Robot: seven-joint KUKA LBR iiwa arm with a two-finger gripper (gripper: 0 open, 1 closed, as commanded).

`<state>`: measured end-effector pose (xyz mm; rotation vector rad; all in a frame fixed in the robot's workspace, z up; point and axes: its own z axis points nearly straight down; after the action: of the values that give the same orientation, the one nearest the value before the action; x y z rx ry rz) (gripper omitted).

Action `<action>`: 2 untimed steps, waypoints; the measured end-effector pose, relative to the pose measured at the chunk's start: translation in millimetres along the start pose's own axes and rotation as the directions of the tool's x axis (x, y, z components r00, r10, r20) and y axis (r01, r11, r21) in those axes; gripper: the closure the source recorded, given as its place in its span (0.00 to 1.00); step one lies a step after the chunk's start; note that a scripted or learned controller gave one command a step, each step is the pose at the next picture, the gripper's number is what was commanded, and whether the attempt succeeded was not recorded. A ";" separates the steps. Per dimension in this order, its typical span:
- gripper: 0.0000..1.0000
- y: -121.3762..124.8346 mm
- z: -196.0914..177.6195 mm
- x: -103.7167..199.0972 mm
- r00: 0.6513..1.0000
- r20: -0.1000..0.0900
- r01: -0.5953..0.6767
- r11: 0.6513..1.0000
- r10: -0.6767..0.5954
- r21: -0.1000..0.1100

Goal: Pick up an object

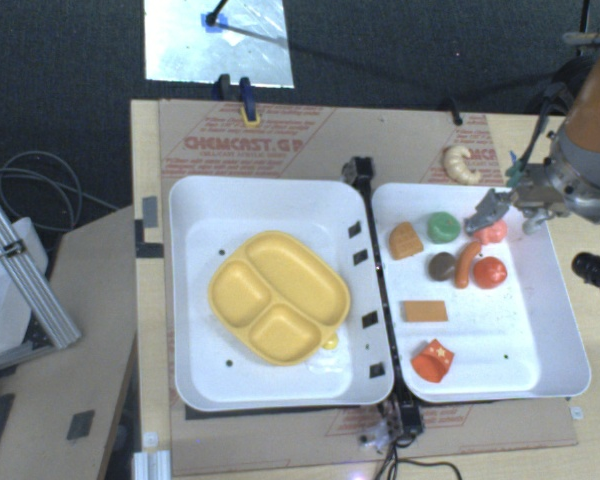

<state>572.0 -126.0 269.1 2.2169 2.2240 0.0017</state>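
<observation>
Bright overhead light, slight blur

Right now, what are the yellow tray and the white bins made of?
The yellow tray looks like moulded plastic: smooth, rounded compartments with a soft sheen. The white bins also look like plastic, thin and glossy with rounded rims, though I can't be certain.

Tool (510, 211) over the right bin's (555, 313) far edge — perhaps touching a pink piece (493, 233) — fingers apart.

You see a small pink rounded object (493, 233) at frame right, lying beside an orange sausage-shaped piece (465, 264).
</observation>
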 end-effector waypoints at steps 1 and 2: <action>0.00 -3.0 65.6 -60.8 1.000 0.001 -0.007 1.000 0.007 0.005; 0.00 8.9 120.4 -81.6 1.000 0.001 -0.003 1.000 0.003 0.003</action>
<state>581.3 -207.6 148.7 2.2219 2.2217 -0.0027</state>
